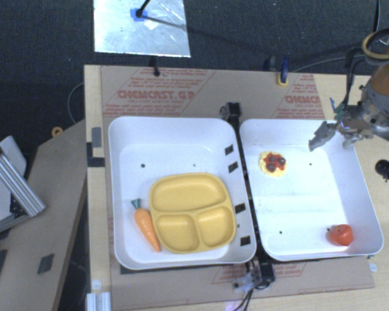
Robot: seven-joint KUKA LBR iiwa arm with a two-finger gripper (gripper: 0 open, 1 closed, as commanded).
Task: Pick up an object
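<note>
We read "CHEMCAST GP" in red on the brown sheet (157, 92) under both bins. The gripper (332, 135) hangs over the right bin (360, 193), fingers apart, empty. The small pizza (273, 163) and tomato (340, 234) lie there, well apart.

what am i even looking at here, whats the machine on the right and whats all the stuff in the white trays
One camera fixed above a bench looks down at a slant. The grey machine with an orange band is a robot arm reaching in from the right; its gripper hangs over the right bin, with nothing visibly between its fingers. That bin holds a small toy pizza and a red tomato. The left bin holds a yellow divided plate with a toy carrot beside it.
</note>
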